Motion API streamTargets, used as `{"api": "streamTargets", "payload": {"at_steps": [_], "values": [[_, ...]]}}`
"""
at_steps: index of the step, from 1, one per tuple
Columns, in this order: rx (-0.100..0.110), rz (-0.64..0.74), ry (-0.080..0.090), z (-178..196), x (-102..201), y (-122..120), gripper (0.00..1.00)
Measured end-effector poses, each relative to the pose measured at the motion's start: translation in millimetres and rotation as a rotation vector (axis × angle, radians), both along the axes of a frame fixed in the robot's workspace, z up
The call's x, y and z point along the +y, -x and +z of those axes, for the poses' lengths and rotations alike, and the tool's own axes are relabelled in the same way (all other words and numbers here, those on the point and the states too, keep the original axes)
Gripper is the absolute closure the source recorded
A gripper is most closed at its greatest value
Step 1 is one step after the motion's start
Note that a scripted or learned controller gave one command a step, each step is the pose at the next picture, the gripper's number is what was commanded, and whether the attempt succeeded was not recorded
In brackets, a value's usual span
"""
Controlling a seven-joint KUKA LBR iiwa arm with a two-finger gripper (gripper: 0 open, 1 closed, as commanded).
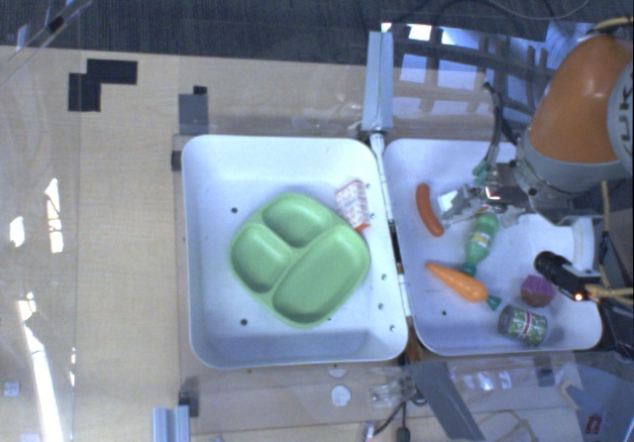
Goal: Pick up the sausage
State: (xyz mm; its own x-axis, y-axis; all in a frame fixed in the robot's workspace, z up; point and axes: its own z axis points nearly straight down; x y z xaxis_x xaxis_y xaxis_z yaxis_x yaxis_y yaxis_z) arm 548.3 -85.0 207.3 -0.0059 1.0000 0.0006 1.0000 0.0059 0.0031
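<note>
The sausage [429, 209], a short orange-red link, lies on the floor of the right bin [446, 326] in its upper left part. My gripper [466, 200] hangs just to the right of the sausage, a short gap away, with its metal fingers pointing left toward it. The sausage rests on the bin floor and is not between the fingers. The arm's orange band [580, 103] fills the upper right.
In the right bin lie a green bottle [479, 240], a carrot [459, 280], a purple round item [536, 288] and a green can [521, 323]. The left bin [213, 232] holds a green divided plate [300, 258] and a small red-and-white packet [353, 203].
</note>
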Motion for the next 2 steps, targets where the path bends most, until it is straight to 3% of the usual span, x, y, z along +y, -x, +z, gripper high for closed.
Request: {"api": "streamTargets", "payload": {"at_steps": [1, 2], "values": [[-0.008, -0.004, 0.001, -119.3, -14.2, -44.3, 0.00], [-0.014, -0.002, -0.001, -107.5, -12.3, -46.6, 1.00]]}}
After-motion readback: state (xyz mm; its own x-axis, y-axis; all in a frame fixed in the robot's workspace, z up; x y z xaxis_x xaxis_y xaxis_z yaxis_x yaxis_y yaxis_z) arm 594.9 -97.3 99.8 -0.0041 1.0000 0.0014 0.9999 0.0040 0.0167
